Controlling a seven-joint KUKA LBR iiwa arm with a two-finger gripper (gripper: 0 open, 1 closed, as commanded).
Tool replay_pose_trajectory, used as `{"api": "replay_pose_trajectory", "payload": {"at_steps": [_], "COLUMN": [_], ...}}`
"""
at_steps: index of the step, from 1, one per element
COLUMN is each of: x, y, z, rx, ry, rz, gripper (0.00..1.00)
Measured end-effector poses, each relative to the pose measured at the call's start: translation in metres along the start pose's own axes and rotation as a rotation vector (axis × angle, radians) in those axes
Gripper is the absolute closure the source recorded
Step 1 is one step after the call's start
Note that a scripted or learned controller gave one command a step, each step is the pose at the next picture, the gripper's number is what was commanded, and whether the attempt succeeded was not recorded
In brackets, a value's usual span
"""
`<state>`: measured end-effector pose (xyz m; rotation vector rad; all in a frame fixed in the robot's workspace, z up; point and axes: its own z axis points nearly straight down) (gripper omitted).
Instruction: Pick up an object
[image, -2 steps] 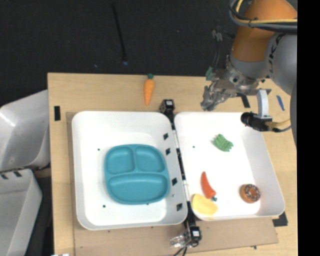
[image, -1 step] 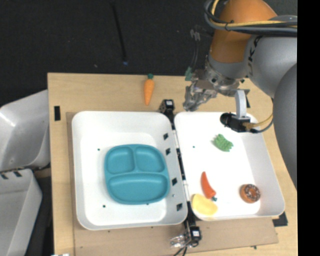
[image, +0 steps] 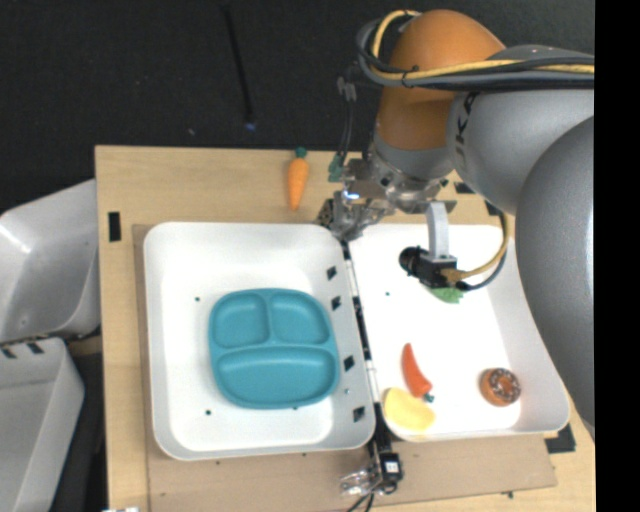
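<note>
In the left white bin (image: 170, 400) a teal divided plate (image: 271, 348) lies flat, about in the middle. Above this bin, on the bare bench (image: 200, 170), lies a toy carrot (image: 298, 179). The gripper (image: 346, 214) is over the upper end of the border between the two bins; if it is spread or pressed together, I cannot tell. In the right bin (image: 470, 335) the small things lie: a red pepper (image: 416, 369) touching a yellow piece (image: 408, 411) at the lower left corner, a green piece (image: 450, 294) higher up, and a brown donut (image: 499, 386) at the lower right.

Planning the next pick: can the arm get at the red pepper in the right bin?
Probably yes: the red pepper lies uncovered in the right bin, though a yellow piece lies close beside it.
</note>
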<state>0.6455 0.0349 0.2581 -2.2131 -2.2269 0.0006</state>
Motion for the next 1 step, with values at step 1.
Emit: {"api": "replay_pose_trajectory", "payload": {"at_steps": [1], "x": [0.0491], "y": [-0.0090], "z": [-0.0032], "rx": [-0.001], "ry": [0.000], "rz": [0.000], "gripper": [1.00]}}
